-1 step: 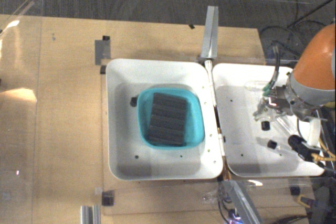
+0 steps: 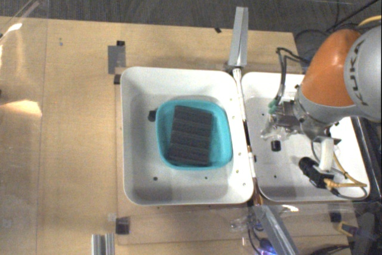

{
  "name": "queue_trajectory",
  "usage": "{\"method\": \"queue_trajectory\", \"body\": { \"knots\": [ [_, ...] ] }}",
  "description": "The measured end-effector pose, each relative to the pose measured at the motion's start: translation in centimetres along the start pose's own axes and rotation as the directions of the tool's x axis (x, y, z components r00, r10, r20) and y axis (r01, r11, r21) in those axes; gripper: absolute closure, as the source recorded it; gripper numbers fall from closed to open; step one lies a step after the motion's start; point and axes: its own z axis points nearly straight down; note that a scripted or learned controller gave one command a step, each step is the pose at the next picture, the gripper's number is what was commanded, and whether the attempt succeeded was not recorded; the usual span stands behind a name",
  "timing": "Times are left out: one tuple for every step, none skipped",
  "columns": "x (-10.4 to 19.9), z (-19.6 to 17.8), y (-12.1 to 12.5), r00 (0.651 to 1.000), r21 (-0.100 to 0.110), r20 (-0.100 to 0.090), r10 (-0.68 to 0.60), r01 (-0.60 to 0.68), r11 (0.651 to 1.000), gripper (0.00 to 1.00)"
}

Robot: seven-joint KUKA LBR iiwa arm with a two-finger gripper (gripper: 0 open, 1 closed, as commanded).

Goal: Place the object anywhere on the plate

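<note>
Turquoise plastic plate (image 2: pixel 222 139) in the left white bin (image 2: pixel 134 128) bears a dark ribbed rectangular block (image 2: pixel 191 134), which we judge placed; over the right bin (image 2: pixel 262 185) hangs the gripper (image 2: pixel 276 131), grip state unclear.

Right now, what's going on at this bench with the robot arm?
A grey and orange arm reaches in over the right bin, its pincer low near that bin's floor. In the left bin a dark ridged block already lies on the turquoise plate, so the placing looks done.
</note>
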Motion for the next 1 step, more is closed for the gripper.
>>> {"method": "queue_trajectory", "body": {
  "knots": [
    [7.39,0.04,1.85,0.996,0.0,-0.001,-0.089,0.089,0.996,1.0]
  ]
}}
